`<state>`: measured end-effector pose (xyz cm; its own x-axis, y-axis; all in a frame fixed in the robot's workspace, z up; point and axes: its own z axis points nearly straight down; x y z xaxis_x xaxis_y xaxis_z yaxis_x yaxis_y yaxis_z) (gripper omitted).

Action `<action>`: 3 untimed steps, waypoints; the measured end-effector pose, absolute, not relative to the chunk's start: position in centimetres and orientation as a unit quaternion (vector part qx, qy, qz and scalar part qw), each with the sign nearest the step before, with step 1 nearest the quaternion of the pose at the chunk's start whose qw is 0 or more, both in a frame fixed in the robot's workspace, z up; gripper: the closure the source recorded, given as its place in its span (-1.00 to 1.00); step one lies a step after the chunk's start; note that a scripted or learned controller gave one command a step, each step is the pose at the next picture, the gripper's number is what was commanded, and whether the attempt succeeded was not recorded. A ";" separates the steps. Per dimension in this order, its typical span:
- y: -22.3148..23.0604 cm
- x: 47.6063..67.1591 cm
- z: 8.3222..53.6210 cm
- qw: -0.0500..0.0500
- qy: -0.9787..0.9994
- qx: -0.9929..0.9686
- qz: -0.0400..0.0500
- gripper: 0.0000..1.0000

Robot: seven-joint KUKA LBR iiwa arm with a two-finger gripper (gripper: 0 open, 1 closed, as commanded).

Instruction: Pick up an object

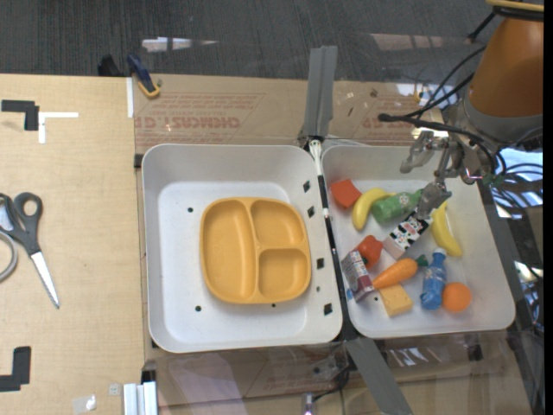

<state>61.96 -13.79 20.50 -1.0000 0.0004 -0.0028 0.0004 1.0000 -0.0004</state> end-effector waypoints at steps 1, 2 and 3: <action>-11.6 61.8 11.5 0.011 1.000 0.000 0.000 -1.00; -18.4 63.0 10.8 0.015 0.998 0.055 -0.001 -1.00; -11.6 64.4 9.4 0.004 1.000 0.005 0.000 -1.00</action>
